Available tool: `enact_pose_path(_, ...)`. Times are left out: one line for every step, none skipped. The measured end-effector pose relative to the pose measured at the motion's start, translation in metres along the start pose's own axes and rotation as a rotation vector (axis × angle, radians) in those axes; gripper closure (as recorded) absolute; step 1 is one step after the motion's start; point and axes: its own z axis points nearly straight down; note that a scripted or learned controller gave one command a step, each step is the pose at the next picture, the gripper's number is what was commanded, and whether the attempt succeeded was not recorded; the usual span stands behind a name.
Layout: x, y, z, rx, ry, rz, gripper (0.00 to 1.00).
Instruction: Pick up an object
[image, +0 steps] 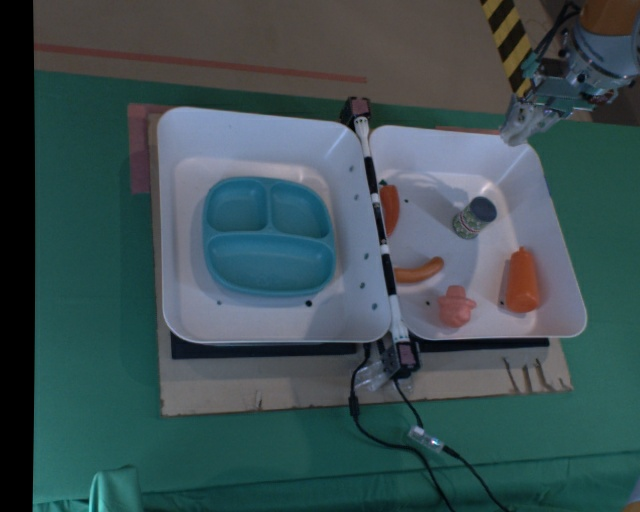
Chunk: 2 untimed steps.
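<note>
Fingertips of the gripper (518, 128) point down over the far rim of the right bin (560, 290), and nothing sits between them; whether they are spread or closed I cannot tell.

Going left to right: the left bin (180, 300) holds a teal divided plate (268, 237), smooth moulded plastic with three compartments. Against the divider lies an orange carrot-like piece (390, 208), then an orange sausage shape (419, 269) lying across, then a pink rounded toy (456, 306). The small tin (474, 217), cylindrical and tilted, lies nearest, just near-left of the gripper. Furthest right, an orange bottle (522, 280) runs far-to-near.
</note>
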Motion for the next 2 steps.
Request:
enact_pose_path(0.0, 0.025, -0.018, 0.0, 0.0, -0.001, 1.0)
enact_pose_path(-0.001, -0.027, -0.007, 0.002, 0.001, 0.001, 1.0)
